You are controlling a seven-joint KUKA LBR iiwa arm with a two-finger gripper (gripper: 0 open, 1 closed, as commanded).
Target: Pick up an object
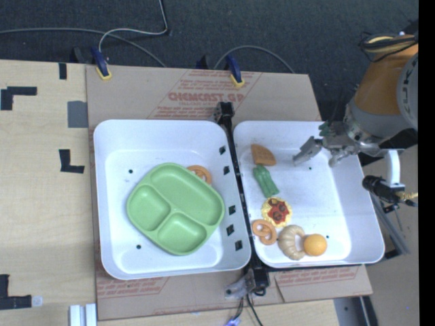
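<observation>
Object: we count six toy foods in the right bin (353,202), clustered at its 7 to 10 o'clock side, free to take.
Nearest: the orange piece (263,155) at 10 o'clock.
Claw: gripper (319,151) hangs at 1 o'clock, spread, pinching nothing.
Room: we judge the bin's centre bare, an easy descent.
Edges: green pickle (266,180) hugs the divider.
Left bin: green plate (175,208).

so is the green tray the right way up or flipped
Right way up. The green tray lies flat in the left bin with its three compartments facing up, their raised dividers visible. Nothing lies in them.
</observation>
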